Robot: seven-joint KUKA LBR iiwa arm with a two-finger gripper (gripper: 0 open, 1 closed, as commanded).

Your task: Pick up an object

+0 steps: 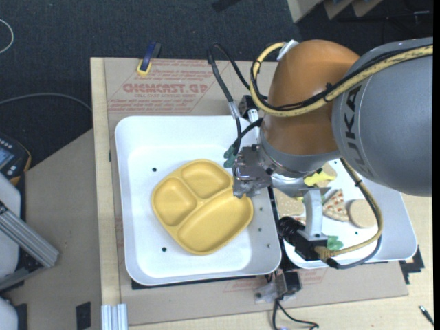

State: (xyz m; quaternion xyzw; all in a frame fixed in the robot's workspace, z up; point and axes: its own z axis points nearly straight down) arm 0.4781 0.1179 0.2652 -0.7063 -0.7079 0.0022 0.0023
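- Your arm [330, 115], grey with an orange band, reaches in from the right and hangs over the seam between the two white bins, its bulk covering much of the right bin [402, 236].
- The gripper [242, 177] sits low at the left bin's right side, just at the yellow plate's right rim; you cannot tell whether its fingers are spread or pressed together, and nothing shows pinched between them.
- The yellow plate [199, 205], a three-section tray, lies flat in the middle of the left bin [134, 184], tilted diagonally across the floor.
- You have open white floor along the left bin's far wall, left wall and near-left corner; the plate's near-right edge runs close to the bin's right wall.
- In the right bin, small pieces show past the arm: a pizza-slice toy [335, 205], a round tan piece [362, 214] just beside it, a yellow piece [317, 179] and a green bit [334, 242].
- Black and yellow cables [357, 243] loop from the wrist over the right bin's near side.
- A yellow-and-blue clip [147, 59] lies on the cardboard bench [165, 88] beyond the left bin, well apart from the gripper.
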